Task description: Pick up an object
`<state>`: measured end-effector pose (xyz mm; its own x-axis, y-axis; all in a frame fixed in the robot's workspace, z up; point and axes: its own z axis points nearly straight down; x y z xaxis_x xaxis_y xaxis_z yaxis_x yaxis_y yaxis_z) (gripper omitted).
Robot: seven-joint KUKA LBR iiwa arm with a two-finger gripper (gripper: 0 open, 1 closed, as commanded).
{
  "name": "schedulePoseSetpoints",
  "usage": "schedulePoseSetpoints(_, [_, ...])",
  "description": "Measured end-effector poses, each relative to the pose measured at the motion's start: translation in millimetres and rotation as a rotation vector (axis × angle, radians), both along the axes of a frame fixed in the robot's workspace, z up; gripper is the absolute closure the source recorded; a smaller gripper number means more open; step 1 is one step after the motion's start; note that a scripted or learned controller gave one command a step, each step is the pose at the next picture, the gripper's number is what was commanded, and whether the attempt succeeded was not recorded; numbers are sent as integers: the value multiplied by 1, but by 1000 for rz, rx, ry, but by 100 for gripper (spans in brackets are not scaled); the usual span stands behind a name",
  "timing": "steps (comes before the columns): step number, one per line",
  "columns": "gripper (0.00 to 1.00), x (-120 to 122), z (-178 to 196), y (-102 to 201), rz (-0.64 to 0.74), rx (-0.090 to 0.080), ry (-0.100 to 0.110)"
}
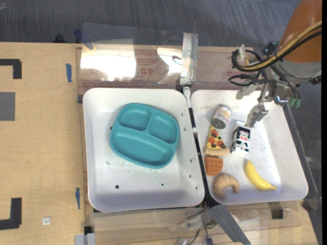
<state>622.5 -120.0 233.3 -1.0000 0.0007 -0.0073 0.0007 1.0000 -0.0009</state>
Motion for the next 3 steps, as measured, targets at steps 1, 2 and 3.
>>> schedulePoseSetpoints(1, [0, 11, -102, 14, -334, 3, -18])
schedulePoseSetpoints(2, [0, -64, -144, -9, -80, -2, -4])
schedulePoseSetpoints(3, [100, -59, -130, -8, -78, -3, -17])
